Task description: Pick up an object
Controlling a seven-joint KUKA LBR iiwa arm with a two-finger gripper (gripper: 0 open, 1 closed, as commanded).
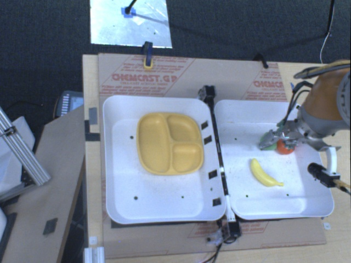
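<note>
Nearest the camera, a banana [266, 173] lies in the right bin [274, 210]. Just beyond it the tool [276, 142] sits low over a red ball [284, 146], touching it; its state I cannot tell. A yellow tray [169, 143] fills the left bin [120, 163].

Your arm [329, 100] presents a broad orange band above the wrist with a grey housing section beside it at the frame edge, both rounded in form. You have thin dark cables looping from the band down the wrist's near side toward the gripper [277, 141], which is a compact grey-silver metal assembly with dull, slightly reflective faces. Note a white bracket-shaped fitting and a black block-like attachment [323, 174] below the wrist; finer markings or screws cannot be made out.
</note>
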